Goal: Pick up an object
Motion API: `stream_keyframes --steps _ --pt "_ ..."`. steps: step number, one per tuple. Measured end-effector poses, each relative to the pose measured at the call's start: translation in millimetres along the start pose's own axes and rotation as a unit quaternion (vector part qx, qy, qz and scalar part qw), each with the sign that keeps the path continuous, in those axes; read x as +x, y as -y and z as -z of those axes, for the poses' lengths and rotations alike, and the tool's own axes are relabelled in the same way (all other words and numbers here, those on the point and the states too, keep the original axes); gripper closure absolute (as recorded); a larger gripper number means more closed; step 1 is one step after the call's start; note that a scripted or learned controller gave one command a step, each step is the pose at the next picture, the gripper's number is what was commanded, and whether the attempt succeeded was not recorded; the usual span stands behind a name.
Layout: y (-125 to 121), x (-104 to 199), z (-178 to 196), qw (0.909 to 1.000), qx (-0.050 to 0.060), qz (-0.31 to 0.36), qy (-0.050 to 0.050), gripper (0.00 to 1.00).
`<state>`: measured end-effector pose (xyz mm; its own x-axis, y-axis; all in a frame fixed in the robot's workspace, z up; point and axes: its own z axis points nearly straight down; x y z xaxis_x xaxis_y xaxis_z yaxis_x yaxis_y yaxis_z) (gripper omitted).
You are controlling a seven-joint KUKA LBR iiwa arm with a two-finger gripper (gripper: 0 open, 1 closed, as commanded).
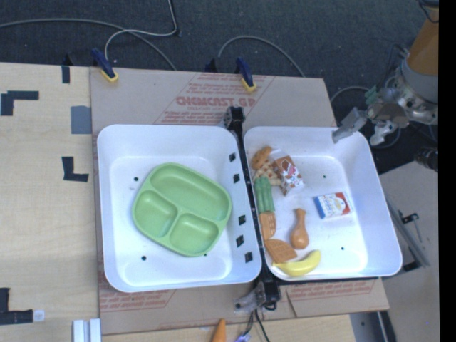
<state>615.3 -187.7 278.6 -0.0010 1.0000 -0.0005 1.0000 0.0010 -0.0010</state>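
The pincer hangs open and empty over the right bin's far corner.

Evenly and brightly lit from above, with soft, short shadows inside the white bins. Mild glare on the bin rims, slightly washed out. Soft overall focus, blurrier toward the arm at upper right.

Place: a robotics lab, my test bench.
Bench: printed brown cardboard sheet held by blue-and-yellow spring clamps.
Setup: two shallow white plastic bins side by side.
Wiring: loose grey cables across dark carpet.
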Motion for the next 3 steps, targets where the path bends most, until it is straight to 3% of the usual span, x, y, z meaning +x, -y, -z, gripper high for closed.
stream_keyframes --steps 1,2,3 --pt "-31.6 31.4 -114.5 1.0000 0.002 0.000 -0.001 0.00" --pt "-30.3 85.1 -189.2 1.0000 -0.004 0.000 0.001 0.00" --pt "-31.9 82.7 -175.9 1.0000 -0.006 0.000 0.004 1.00"
